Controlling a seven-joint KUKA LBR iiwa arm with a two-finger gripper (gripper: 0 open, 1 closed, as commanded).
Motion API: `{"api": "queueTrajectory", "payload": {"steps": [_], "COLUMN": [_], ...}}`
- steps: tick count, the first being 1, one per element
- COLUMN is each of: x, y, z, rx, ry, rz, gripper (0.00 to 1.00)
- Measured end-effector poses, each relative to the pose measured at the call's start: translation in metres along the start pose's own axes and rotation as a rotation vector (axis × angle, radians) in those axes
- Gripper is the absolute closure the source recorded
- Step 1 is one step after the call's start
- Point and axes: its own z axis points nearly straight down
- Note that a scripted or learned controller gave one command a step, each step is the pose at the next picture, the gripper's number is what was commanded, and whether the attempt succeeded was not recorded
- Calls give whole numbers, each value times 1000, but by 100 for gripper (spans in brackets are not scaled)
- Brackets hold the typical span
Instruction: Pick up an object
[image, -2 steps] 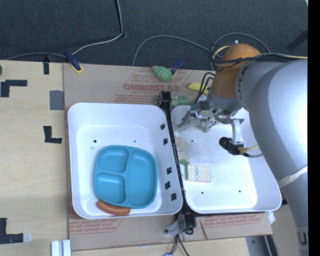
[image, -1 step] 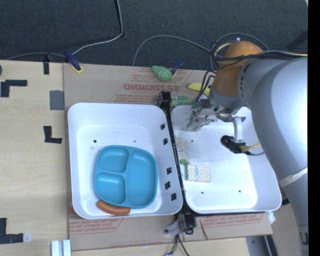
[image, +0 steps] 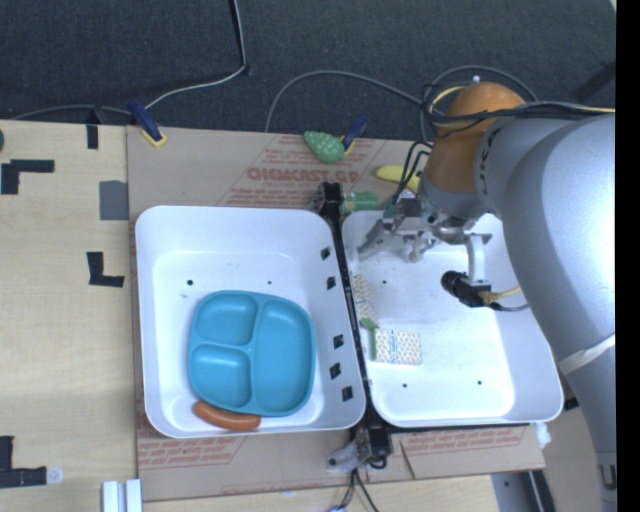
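My claw (image: 400, 238) hangs low at right bin's (image: 520, 400) far end; blue plate (image: 250, 352) & sausage (image: 227, 417) sit in left bin (image: 160, 300).

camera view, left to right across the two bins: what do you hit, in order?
left bin → blue divided plate with an orange sausage-like piece at its near edge → divider between the bins → small patterned packet → right bin

The gripper hangs over the right bin's far end.
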Motion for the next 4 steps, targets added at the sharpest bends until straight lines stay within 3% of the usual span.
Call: {"api": "queueTrajectory", "payload": {"steps": [2, 4], "x": [-3, -2], "y": [-16, -9], "z": [9, 9], "rx": [-2, -1], "ry": [-1, 1], "rz": [2, 1], "gripper": [0, 0]}}
